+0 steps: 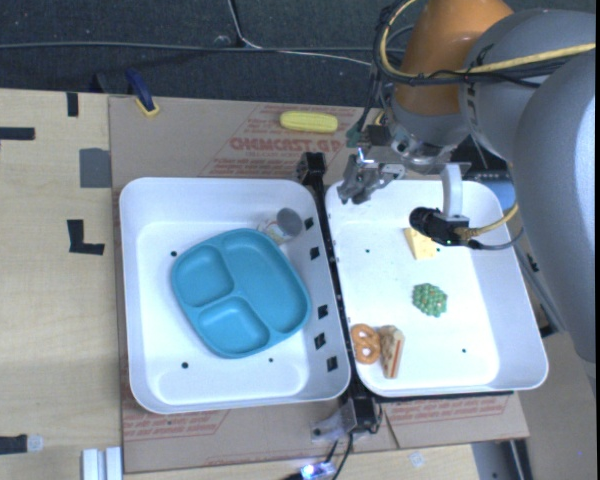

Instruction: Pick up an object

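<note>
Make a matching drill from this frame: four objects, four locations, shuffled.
Objects:
1. blue divided plate
2. green lumpy item
3. yellow oblong item
4. pretzel

Locations:
A. on the cardboard beyond the bins
B. left bin
C. right bin, near front-left corner
D. right bin, around the middle

Pairs: 1-B, 2-D, 3-A, 4-C

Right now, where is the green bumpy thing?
The green bumpy thing lies in the right bin, near its middle, below the yellow wedge and up and right of the pretzel pieces.
</note>
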### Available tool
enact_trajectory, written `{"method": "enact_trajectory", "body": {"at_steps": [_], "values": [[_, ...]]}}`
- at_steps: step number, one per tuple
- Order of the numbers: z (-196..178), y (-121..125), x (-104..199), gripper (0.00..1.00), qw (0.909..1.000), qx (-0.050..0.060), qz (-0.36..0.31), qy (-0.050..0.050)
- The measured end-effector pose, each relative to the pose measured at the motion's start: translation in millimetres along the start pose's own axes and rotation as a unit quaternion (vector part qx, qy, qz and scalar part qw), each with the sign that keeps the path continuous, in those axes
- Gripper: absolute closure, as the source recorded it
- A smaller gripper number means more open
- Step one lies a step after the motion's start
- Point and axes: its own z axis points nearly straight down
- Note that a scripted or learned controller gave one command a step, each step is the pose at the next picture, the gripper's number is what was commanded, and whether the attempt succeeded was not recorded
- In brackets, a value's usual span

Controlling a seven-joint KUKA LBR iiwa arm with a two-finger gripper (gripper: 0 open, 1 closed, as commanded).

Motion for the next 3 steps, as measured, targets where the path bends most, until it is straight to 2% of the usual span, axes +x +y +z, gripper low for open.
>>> {"method": "enact_trajectory", "body": {"at_steps": [2,3], "values": [[-13,-7,98,1.00,1.0000,-0.001,0.000,0.000],[-12,-7,95,0.00,1.0000,0.000,0.001,0.000]]}}
